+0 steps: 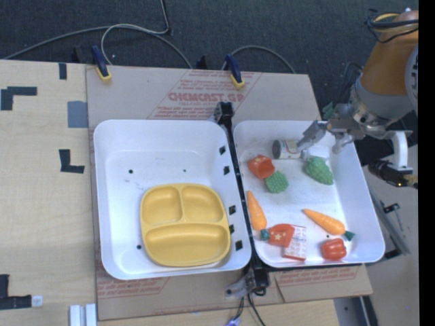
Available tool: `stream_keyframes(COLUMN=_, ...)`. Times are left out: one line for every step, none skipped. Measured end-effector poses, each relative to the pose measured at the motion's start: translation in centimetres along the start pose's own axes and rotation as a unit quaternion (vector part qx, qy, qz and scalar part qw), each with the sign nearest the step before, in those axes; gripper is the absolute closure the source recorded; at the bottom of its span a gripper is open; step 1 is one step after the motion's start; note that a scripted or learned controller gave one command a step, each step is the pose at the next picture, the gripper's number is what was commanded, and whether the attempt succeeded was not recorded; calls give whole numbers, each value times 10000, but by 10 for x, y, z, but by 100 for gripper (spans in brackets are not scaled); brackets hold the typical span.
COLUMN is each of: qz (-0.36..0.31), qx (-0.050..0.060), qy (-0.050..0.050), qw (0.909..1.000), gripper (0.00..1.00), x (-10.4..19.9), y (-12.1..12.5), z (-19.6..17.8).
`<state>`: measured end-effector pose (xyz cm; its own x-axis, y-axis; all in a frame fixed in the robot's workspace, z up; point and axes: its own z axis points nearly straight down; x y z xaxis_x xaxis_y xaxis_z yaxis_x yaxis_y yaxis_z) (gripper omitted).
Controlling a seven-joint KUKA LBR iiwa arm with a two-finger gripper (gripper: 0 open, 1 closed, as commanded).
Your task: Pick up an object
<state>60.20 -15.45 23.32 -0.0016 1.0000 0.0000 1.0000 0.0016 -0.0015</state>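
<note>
While the arm [387, 60] reached in from the right, the scene read as follows, left to right. The left bin [115, 155] sat on a cardboard sheet [197, 94] and held a yellow divided plate [184, 225] in its near half, lying flat, with three compartments facing up. Two blue clamps [100, 61] pinned the cardboard at its far edge. Black clips [223, 111] joined the two bins along their shared wall.

The right bin [363, 202] held the objects. Against its left wall lay an orange carrot [256, 211], pointing away from the camera. Behind it was a red pepper-like piece [260, 166], touching a small green textured piece [276, 182]. Near the front sat a red strawberry-like piece [279, 234] just beside a white and red packet [296, 244]. A second carrot [325, 221] lay slantwise to the right of these, and a red tomato-like piece [333, 248] rested in the front right corner. A larger green textured piece [318, 170] lay near the far right wall.

The gripper [314, 136] was low over the far part of the right bin, just behind and touching or nearly touching the larger green piece, beside a small grey cylinder [277, 148]. Finger state: cannot tell. No object was seen between them.
</note>
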Motion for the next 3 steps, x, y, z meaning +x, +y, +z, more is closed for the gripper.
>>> stream_keyframes(qz=0, qx=21, qy=9, qw=10000, gripper=0, x=60, y=34, z=118)
stream_keyframes(qz=-2, qx=-19, qy=-6, qw=10000, gripper=0, x=58, y=16, z=147)
stream_keyframes(qz=-1, qx=-19, qy=-3, qw=10000, gripper=0, x=57, y=37, z=147)
